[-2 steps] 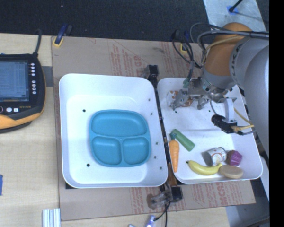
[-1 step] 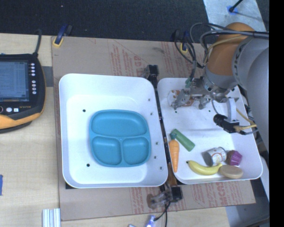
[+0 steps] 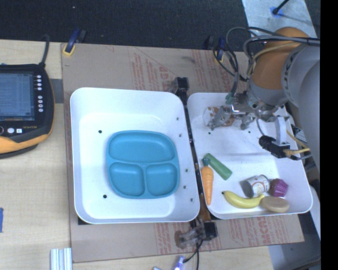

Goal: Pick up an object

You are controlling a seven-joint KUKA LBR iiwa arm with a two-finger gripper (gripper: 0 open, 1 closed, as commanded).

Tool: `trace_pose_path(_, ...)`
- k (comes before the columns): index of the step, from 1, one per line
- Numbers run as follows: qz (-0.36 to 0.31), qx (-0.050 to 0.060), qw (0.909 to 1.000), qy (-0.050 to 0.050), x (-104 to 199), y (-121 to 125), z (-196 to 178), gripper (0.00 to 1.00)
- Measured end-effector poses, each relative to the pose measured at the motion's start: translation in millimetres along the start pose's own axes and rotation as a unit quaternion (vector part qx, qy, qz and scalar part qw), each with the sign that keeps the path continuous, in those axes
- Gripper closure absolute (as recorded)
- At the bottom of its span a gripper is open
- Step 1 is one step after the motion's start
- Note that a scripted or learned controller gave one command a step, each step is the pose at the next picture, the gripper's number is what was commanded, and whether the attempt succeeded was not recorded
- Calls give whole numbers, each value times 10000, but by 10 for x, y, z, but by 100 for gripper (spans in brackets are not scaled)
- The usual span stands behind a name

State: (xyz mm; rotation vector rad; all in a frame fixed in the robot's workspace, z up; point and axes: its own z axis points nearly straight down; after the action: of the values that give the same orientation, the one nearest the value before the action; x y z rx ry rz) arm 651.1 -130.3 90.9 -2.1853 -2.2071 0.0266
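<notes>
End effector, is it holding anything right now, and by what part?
Nothing shows between the fingers of the end effector, which sits above bare floor at the far end of the right bin.

The gripper (image 3: 225, 116), low over the far end of the right bin (image 3: 236, 145), is a small dark tangle of metal, and its fingertips are too small and blurred to read. The arm (image 3: 281, 66) covers that bin's far right corner and is itself cut off at the right edge of the view. At the left edge, a handheld control screen (image 3: 17, 106) is cropped, and the small round object (image 3: 258, 184) beside the banana (image 3: 242, 199) is possibly a can, too blurred to tell.
</notes>
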Motion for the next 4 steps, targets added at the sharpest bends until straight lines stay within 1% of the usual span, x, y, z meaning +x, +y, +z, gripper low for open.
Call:
trace_pose_path(1, 6, -4, 10000, -2, -42, -1, 0, 0)
trace_pose_path(3, 10, -15, 10000, 0, -558, -3, -6, 0)
trace_pose_path(4, 39, -188, 9998, -70, -785, 15, -979, 0)
